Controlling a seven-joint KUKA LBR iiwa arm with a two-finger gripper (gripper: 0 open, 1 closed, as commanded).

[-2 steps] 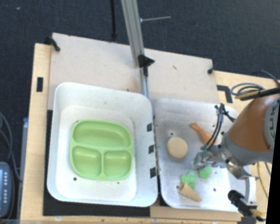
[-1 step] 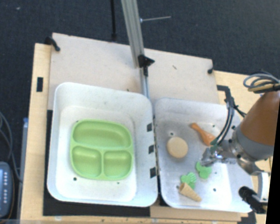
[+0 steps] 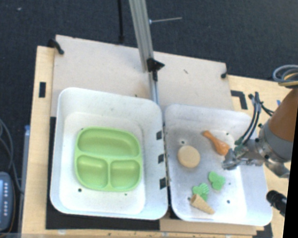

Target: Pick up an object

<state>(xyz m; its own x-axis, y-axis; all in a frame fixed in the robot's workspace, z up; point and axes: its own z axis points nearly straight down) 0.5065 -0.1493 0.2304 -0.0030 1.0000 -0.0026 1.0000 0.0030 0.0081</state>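
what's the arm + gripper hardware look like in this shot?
The arm shows an orange-brown band above a grey wrist section. Dark cables loop along its left side down toward the tool. The gripper is grey metal, compact and angular. No markings are legible.

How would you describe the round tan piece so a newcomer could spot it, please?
Look in the right-hand shallow white bin, at its left half near the divider. The flat round tan disc lies there alone, left of the orange carrot-shaped toy; it is the only circular, plain beige piece.
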